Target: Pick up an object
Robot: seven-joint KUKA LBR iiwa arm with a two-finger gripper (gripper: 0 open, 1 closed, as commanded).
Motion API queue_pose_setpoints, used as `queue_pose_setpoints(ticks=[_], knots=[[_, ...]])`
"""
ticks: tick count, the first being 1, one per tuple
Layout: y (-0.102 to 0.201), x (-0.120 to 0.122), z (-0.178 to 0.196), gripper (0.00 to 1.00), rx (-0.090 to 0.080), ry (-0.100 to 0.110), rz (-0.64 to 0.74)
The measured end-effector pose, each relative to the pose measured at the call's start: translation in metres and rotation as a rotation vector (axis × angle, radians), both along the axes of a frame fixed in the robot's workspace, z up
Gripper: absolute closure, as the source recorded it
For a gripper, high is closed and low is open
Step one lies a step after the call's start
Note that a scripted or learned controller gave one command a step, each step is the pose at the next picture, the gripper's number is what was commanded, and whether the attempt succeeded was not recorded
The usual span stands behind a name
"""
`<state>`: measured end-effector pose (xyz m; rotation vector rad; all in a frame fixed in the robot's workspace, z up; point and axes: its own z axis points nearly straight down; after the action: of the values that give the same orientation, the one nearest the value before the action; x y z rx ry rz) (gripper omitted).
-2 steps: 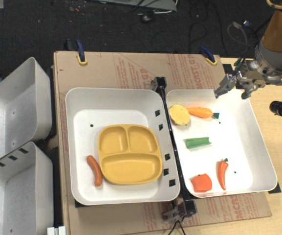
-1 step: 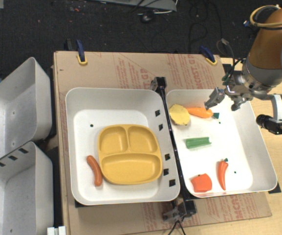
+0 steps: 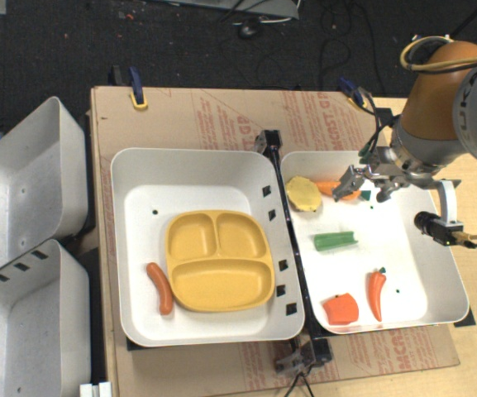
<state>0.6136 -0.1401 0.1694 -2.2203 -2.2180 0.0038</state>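
The arm [image 3: 445,98] was extended in from three o'clock, its orange band turned upward. The gripper [image 3: 369,182] was pointed down toward nine o'clock.

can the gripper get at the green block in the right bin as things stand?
Probably yes. The green block lies flat on bare bin floor, apart from the yellow piece and the orange items, with nothing over it. The gripper hovers just above-right of it.

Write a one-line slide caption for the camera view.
Hand poised at an orange piece in the right bin; yellow divided plate and sausage lie in the left bin.
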Motion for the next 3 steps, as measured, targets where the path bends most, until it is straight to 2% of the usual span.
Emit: queue_pose_setpoints(ticks=[1,2,3], knots=[[-0.008,-0.006,-0.051,0.0,0.0,0.0,-0.001],[-0.008,-0.005,-0.038,1.0,-0.002,-0.006,0.0],[-0.016,0.0,0.022,1.0,-0.003,-0.012,-0.001]])
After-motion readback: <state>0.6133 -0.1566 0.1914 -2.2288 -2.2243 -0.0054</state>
